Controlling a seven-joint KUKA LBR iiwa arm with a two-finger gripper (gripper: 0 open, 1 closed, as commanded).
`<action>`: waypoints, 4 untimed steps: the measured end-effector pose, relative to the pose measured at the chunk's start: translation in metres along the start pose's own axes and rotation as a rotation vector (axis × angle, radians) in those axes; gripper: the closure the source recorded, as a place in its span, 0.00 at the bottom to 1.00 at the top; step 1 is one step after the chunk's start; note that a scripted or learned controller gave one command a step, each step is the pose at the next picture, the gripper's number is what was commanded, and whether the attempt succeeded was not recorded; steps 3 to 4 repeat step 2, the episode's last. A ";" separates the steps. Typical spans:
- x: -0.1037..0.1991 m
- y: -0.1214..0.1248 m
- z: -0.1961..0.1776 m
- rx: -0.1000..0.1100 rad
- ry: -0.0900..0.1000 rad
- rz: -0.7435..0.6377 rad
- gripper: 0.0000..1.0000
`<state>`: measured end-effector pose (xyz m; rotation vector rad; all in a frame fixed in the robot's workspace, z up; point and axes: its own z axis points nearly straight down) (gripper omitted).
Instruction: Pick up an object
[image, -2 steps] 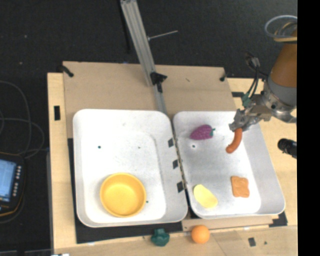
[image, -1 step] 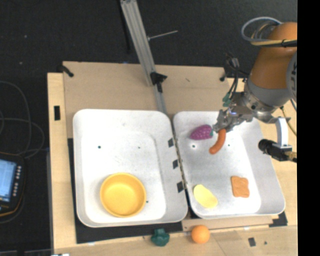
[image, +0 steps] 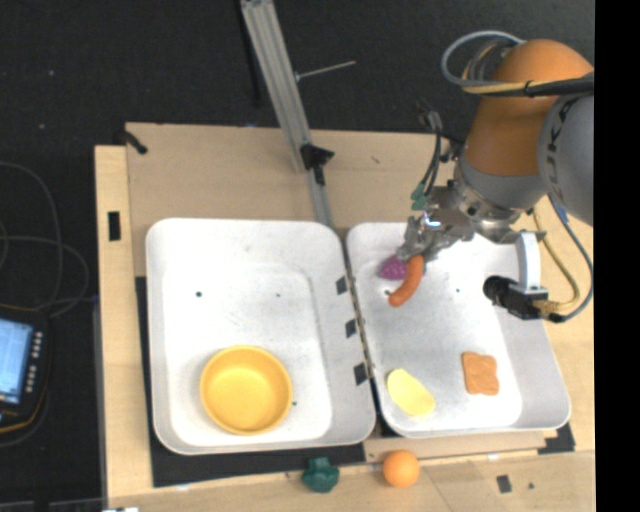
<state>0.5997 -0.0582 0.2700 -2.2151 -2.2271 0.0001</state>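
Observation:
My gripper (image: 418, 252) hangs over the upper left part of the right bin (image: 530, 400). An orange carrot-shaped toy (image: 404, 286) slants down from its fingertips, and its upper end appears pinched between them. A small purple piece (image: 392, 268) lies just left of the carrot's top, against the gripper. A pale yellow lemon-like object (image: 410, 392) rests near the bin's front left. An orange-brown biscuit-shaped piece (image: 481, 373) lies to its right.
The left bin (image: 170, 300) holds a yellow bowl (image: 246, 388) at its front. On the bench in front of the bins sit an orange ball (image: 400, 468) and a small green object (image: 321, 476). A metal pole (image: 285, 100) slants up behind the bins.

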 end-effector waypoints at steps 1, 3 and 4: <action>0.041 0.007 0.002 -0.001 -0.001 0.003 1.00; 0.090 0.017 0.019 0.002 0.000 0.000 1.00; 0.090 0.017 0.019 0.002 0.000 0.000 1.00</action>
